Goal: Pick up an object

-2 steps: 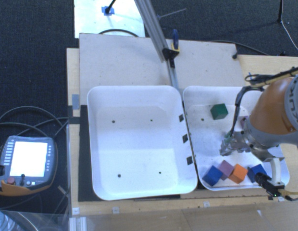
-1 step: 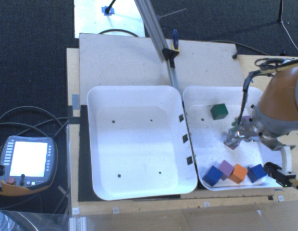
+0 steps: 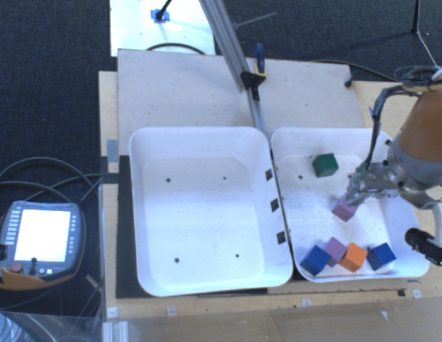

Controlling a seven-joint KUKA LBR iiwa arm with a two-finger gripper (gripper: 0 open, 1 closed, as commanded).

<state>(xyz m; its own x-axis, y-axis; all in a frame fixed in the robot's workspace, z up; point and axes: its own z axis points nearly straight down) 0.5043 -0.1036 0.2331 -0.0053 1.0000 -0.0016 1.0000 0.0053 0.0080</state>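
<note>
In the right bin, toward its right edge, the fingers close around a light purple block whose lower part shows just beneath their tips.

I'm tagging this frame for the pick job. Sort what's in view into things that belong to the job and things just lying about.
Belongs to the job:
- claw, down in the right bin
- pale purple block at its tip
- green block
- blue block, purple block, orange block, second blue block

Just lying about:
- left bin
- teach pendant
- metal pole
</note>
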